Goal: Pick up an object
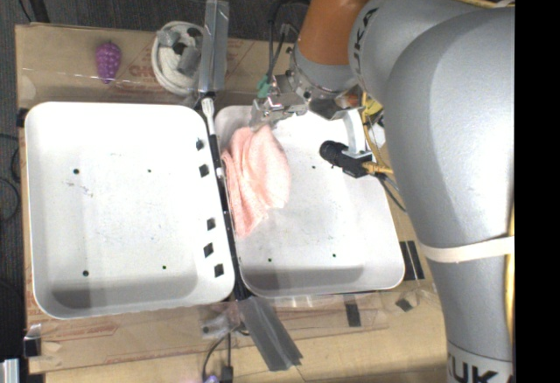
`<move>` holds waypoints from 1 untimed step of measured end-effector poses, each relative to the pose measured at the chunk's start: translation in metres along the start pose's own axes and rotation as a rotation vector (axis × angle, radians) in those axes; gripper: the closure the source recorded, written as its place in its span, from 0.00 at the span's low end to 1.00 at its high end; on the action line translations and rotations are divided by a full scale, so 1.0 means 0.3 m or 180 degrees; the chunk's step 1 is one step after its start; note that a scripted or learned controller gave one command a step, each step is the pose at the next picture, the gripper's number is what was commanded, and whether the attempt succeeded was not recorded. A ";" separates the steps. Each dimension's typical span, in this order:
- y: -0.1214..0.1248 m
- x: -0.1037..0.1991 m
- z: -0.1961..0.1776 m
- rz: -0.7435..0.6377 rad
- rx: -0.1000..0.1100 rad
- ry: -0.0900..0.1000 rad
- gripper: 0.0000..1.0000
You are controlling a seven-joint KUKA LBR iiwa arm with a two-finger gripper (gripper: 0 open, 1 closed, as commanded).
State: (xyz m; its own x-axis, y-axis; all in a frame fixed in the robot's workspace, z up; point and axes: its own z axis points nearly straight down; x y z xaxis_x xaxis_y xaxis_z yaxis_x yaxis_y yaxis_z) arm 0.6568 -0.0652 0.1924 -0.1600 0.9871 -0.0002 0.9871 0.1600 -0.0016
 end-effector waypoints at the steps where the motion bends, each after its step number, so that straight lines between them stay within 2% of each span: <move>1: 0.001 0.004 -0.030 -0.0023 0.0010 0.0000 1.00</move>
